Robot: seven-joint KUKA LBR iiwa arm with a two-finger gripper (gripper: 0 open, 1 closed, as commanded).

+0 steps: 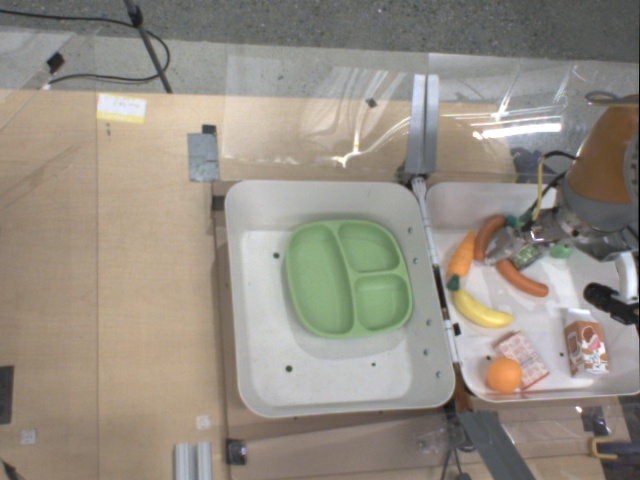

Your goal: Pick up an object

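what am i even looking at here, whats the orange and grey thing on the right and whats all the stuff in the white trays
This is one camera fixed above a wooden bench, looking down at a slant. The grey and orange thing at the right is a robot arm reaching in; its gripper is low over the right bin. I can't tell from here whether it holds anything.

Two shallow white bins sit side by side. The left bin holds a green divided plate. The right bin holds toy food: a carrot, a banana, two sausages, an orange touching a pink patterned packet, and a small carton.

The arm's job is to pick up one object.
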